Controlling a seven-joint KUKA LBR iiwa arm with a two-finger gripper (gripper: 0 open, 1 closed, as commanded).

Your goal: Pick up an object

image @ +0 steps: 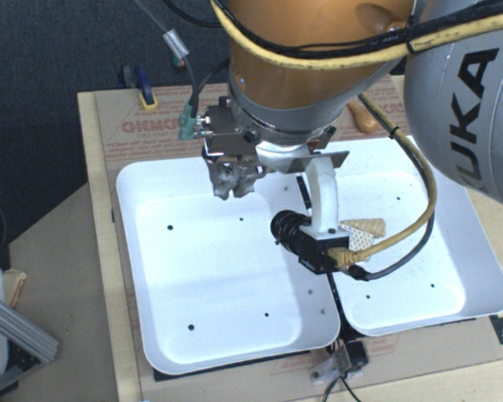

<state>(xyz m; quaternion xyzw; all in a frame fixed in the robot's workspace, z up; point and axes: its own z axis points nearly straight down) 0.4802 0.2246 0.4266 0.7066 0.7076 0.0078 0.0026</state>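
Observation:
A tan, waffle-patterned cone (364, 229) lies in the right bin (432, 267), near the divider between the bins, partly covered by the robot's cable. My gripper (232, 181) hangs over the far part of the left bin (198, 288), well to the left of the cone and apart from it. Nothing shows beneath the gripper but bare white bin floor. The big orange wrist hides the far edge of both bins.
An orange-handled tool (365, 116) lies on the cardboard base behind the right bin. A blue and yellow clamp (143, 86) stands at the board's back left corner. The arm's body fills the upper right.

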